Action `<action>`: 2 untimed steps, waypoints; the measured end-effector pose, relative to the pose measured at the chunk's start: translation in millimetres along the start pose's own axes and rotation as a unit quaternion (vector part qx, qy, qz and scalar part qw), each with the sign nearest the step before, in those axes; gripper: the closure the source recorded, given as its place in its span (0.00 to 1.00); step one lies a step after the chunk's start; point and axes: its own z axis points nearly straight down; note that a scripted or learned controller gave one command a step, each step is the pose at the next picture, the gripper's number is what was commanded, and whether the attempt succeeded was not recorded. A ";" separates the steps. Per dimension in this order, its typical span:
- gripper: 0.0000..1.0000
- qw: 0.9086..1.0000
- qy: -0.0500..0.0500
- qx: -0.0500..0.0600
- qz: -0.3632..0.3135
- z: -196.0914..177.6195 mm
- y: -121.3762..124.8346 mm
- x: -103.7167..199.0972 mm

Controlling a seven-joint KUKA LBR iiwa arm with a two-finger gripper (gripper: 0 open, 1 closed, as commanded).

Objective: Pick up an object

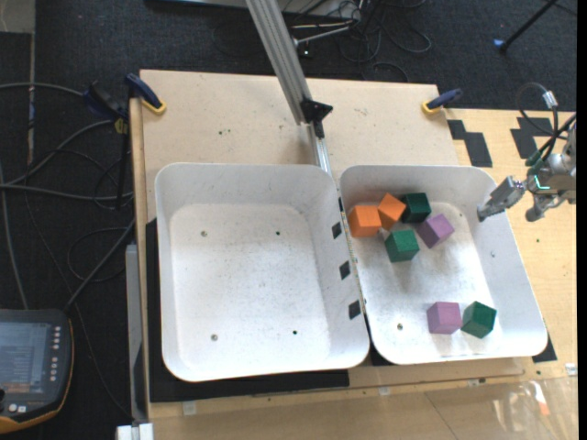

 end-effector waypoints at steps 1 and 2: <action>0.00 1.000 -0.001 -0.002 -0.001 -2.4 0.8 0.3; 0.00 1.000 0.000 0.000 0.000 47.5 -3.3 9.7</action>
